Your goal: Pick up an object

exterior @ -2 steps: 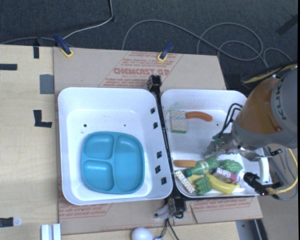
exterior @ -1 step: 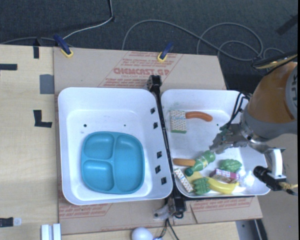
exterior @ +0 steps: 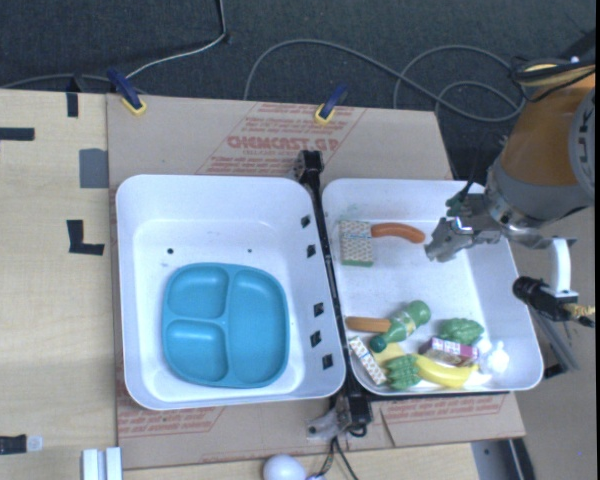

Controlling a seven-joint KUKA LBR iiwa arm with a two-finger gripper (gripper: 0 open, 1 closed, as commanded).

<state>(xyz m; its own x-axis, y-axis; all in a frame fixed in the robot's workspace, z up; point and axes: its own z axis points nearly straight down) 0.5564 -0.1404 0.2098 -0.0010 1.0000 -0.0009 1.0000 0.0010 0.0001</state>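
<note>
The right bin (exterior: 500, 268) holds several small items. An orange sausage-shaped piece (exterior: 397, 232) lies near its far side beside a grey-green scrubbing sponge (exterior: 356, 242). Along the near side sit a green bottle (exterior: 404, 323), a second orange sausage (exterior: 366, 323), a yellow banana (exterior: 442, 371), a green leafy toy (exterior: 459, 329) and a small packet (exterior: 365, 359). My gripper (exterior: 448, 240) hangs over the bin's right part, just right of the far sausage, with nothing visible between its fingers.
The left bin (exterior: 140, 218) carries a blue divided plate (exterior: 225, 324). A black divider (exterior: 318, 258) runs between the bins. Cables cross the dark floor behind the cardboard sheet (exterior: 280, 138). The arm's orange band (exterior: 545, 138) stands at the right.
</note>
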